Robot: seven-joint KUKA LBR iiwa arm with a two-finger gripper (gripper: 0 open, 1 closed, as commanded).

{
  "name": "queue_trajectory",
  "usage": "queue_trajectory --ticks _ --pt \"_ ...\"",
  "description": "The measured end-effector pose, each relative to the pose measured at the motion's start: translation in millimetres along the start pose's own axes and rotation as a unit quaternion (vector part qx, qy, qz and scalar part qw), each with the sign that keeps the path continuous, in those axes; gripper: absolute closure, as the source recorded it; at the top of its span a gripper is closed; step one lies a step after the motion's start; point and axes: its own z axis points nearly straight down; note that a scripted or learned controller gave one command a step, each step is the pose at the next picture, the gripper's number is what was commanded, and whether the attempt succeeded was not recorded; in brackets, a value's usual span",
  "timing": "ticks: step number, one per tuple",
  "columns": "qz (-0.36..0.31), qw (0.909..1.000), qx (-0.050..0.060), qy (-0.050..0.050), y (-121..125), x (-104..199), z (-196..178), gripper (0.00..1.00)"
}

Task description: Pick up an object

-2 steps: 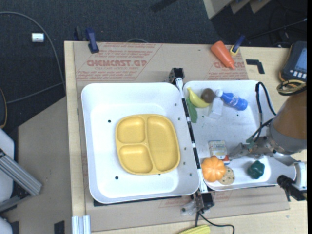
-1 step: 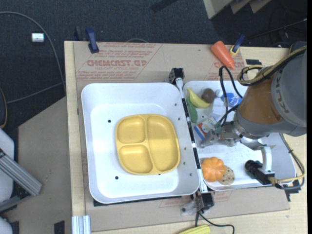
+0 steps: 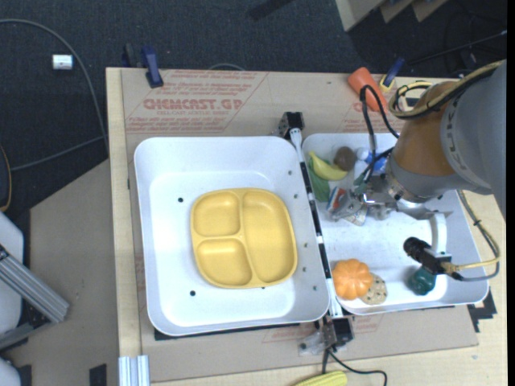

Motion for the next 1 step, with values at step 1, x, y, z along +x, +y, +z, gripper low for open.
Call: queue_trajectory --ticks 1 --pt "0.0 1.0 0.002 0.001 91.0 -18.5 0.2 0.0"
